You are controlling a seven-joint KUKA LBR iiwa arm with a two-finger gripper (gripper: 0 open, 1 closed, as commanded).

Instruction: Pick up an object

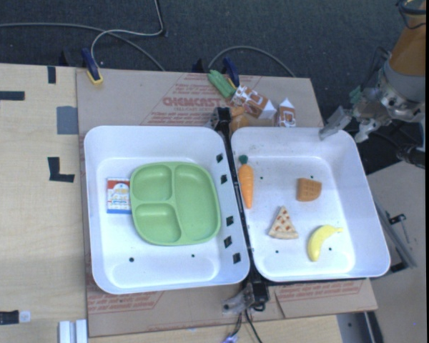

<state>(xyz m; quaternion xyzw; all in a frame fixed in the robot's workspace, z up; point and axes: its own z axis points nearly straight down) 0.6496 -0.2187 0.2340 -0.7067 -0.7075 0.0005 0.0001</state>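
In right white bin (343, 266), light rigid toy carrot (246, 185), best pinched across its middle; gripper (341, 123) state unclear, beside rim.

The robot arm (407, 48) comes in from the right side, high up near the top corner. It is grey, with an orange band just above the wrist. The wrist bends down and to the left. The gripper (341, 125) sits at the end and points left. Its fingers are too small and blurry to make out.
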